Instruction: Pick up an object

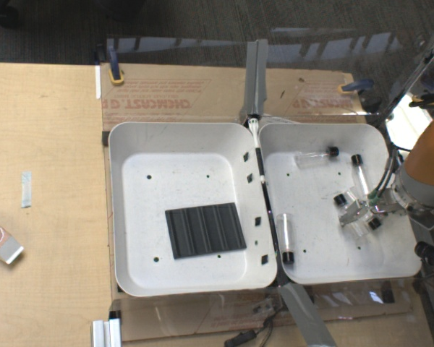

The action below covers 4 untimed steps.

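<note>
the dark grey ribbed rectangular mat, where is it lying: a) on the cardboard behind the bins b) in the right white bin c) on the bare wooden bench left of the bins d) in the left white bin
d: the dark grey ribbed rectangular mat lies flat on the floor of the left white bin, while the right white bin has clear plastic tubes with black caps.

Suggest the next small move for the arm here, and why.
Probably lower slightly and close. The gripper sits in the right bin among clear tubes with black caps, but whether anything lies between its fingers is unclear.
</note>
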{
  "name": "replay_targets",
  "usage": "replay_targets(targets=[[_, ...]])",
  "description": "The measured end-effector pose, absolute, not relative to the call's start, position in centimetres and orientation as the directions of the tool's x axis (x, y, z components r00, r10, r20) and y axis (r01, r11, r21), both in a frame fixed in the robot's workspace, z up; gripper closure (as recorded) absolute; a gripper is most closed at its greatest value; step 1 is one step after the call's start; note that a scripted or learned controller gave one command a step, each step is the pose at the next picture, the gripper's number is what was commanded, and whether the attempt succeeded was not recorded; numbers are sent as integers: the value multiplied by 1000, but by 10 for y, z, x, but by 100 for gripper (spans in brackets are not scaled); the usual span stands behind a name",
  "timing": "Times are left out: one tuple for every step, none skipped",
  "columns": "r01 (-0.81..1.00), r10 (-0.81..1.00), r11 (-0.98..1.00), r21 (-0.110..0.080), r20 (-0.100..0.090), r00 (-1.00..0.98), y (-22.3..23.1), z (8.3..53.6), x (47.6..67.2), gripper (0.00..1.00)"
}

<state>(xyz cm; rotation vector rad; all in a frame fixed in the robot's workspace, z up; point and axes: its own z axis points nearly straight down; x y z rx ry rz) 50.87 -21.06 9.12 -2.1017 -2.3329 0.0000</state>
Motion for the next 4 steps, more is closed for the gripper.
replay_targets(targets=[[995,995,104,-3,4,-104,-210,99,508,100],[997,997,77,-1,-1,-77,-145,208,506,100],[990,990,139,-2,-1,-139,-120,184,576,100],[990,990,141,-3,-2,-141,-120,192,576,100]])
